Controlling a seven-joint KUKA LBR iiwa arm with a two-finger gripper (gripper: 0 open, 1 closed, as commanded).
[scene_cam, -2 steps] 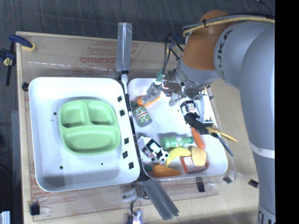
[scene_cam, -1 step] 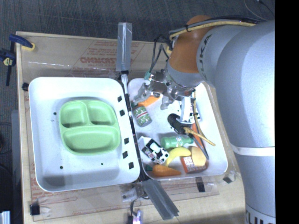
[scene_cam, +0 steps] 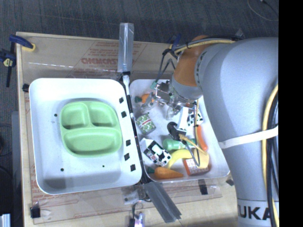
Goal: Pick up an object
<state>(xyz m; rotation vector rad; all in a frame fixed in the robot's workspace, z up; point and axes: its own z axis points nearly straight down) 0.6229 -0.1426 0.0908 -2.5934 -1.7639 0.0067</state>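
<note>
- Gripper low over the right bin, upper end; we cannot tell its state
- we see the grey arm covering that bin's right side
- left bin holds a green tray
- banana, carrot lie near the right bin's front

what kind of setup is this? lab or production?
Likely a robot grasping lab: a KUKA arm over two white bins on a clamped bench, one bin holding a green tray, the other toy clutter.
</note>
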